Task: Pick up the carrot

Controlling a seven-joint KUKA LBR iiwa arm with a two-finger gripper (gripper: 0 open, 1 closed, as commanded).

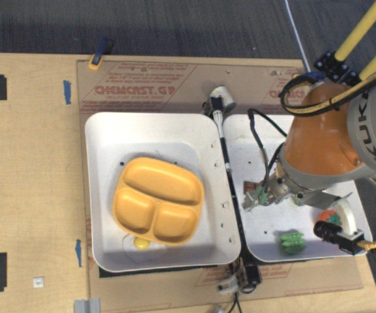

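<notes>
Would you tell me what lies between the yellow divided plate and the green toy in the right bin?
In the camera view, between the yellow plate and the green toy lie the bins' adjoining rims and bare white floor.

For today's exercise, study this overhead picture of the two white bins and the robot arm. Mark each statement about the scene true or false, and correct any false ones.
1. A yellow divided plate lies in the left bin. True.
2. The arm hangs over the left bin. False: it is over the right bin.
3. A green object lies near the front of the right bin. True.
4. The yellow divided plate has five compartments. False: three show.
5. A small yellow object lies at the plate's front edge, in the left bin. True.
6. The green object sits on the yellow plate. False: it lies on the floor of the right bin, apart from the plate.
</notes>
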